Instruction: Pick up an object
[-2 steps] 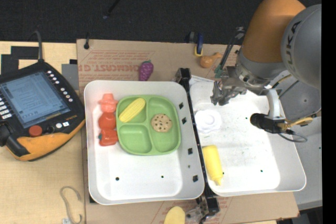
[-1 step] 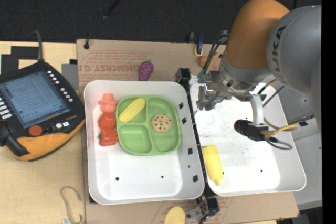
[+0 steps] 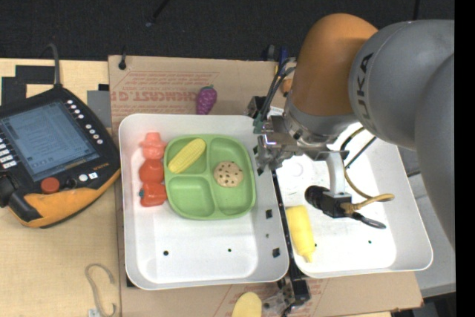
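The gripper (image 3: 266, 146) hangs at the wall between left bin (image 3: 193, 256) and right bin (image 3: 386, 249), just beside the right rim of the green tray (image 3: 194, 198); spread or closed cannot be determined. The tray lies in the left bin, a red figure (image 3: 151, 173) touching its left side, and a yellow piece (image 3: 300, 232) lies at the right bin's left wall. Corn (image 3: 185, 154) and a cookie (image 3: 228, 174) occupy the tray's two upper compartments.

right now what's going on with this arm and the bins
The grey arm reaches in over the right bin, its gripper near the divide between the bins. I can't see anything held. A yellow toy lies in the right bin; the left bin holds a green plate with corn and a cookie.
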`<state>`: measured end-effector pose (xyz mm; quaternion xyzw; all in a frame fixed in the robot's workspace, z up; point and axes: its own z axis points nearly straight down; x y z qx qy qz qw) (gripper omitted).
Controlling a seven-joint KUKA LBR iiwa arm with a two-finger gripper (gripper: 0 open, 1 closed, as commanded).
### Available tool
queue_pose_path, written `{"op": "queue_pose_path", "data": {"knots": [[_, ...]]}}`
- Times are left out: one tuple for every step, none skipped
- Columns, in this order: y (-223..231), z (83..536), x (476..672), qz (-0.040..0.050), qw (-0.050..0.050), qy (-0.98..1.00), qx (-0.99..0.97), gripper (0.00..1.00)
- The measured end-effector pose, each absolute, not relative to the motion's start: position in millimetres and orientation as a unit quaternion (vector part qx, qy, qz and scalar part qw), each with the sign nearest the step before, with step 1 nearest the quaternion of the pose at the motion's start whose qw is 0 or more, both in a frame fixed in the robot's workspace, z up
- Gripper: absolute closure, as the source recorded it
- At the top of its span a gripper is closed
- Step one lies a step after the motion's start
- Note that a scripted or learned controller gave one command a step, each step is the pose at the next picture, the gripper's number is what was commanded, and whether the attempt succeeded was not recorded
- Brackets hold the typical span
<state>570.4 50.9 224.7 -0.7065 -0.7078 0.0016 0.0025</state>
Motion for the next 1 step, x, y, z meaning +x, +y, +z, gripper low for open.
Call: {"op": "queue_pose_path", "data": {"knots": [[96.1,225.7,551.1,0.0014,0.003,-0.708,-0.706,1.00]]}}
